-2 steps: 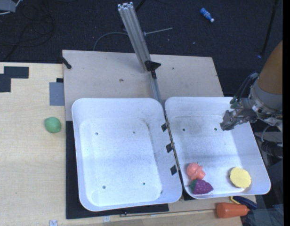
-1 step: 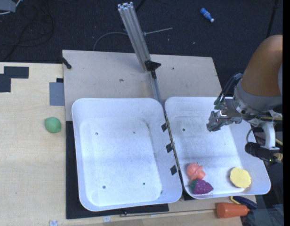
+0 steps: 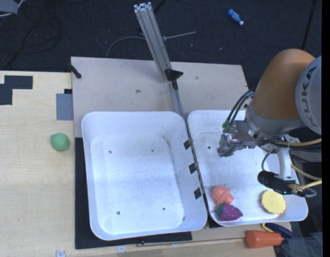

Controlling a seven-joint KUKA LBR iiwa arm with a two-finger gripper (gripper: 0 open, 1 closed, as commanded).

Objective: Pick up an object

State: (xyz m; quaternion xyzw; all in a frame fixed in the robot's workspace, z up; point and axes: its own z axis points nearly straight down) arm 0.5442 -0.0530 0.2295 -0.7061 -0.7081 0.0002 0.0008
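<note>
Two white bins (image 3: 95, 143) sat on a pale wood tabletop (image 3: 25, 159); the right held orange-pink (image 3: 223, 194), purple (image 3: 229, 213) and yellow (image 3: 273, 202) toys, a green ball (image 3: 60, 142) lay far left.

We look down on two white bins set side by side on the worktop (image 3: 127, 84). Over the right bin (image 3: 208, 130) hangs the arm (image 3: 285, 92), its gripper (image 3: 225, 148) above the bin's middle floor; we cannot tell how the jaws stand. Along that bin's near edge lie a pink-orange toy (image 3: 223, 193), a purple one (image 3: 230, 213) touching it, and a yellow piece (image 3: 274, 202) well apart toward the right. The left bin (image 3: 133, 175) sits beside it. A green ball (image 3: 60, 142) rests on the wood left of the bins, and an orange object (image 3: 262, 239) lies outside the right bin's near rim.
</note>
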